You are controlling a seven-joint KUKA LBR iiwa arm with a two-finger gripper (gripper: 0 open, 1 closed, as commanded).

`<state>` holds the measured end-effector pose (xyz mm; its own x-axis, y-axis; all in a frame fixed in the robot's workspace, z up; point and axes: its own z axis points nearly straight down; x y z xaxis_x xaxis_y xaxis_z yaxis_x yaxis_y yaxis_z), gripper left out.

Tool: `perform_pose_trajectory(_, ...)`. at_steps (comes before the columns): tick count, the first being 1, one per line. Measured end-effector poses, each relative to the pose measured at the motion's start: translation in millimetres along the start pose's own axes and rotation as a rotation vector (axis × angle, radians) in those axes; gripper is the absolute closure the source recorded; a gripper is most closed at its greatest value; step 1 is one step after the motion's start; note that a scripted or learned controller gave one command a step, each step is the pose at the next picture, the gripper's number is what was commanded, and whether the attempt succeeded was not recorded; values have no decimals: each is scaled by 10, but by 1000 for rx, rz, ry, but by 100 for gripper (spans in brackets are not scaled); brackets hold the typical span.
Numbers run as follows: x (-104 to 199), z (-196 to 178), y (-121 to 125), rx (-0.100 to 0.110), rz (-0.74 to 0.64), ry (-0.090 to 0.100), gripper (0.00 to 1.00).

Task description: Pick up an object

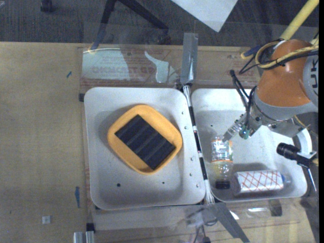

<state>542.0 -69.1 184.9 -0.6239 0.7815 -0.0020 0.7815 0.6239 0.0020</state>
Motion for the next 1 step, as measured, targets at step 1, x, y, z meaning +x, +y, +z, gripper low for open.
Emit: perform_pose_trajectory(1, -1, 0, -1, 0, 0, 0, 0)
